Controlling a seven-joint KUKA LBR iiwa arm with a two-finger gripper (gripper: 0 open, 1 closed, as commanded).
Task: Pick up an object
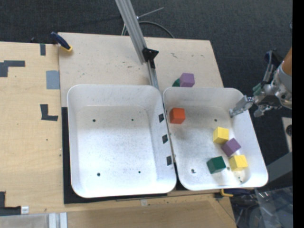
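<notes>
The end effector point(247, 107) hangs over the right bin's point(199, 95) far right rim, off to the side of the blocks, so it has nothing to grab there. I cannot tell its state. The blocks wait in that bin: orange block point(177, 115) alone, yellow block point(220, 135) and purple block point(231, 146) touching.

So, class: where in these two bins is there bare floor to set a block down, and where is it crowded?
The left bin floor is bare wall to wall. In the right bin, there is room between the orange block and the yellow block. Its lower right corner is crowded: purple, green and a second yellow.
</notes>
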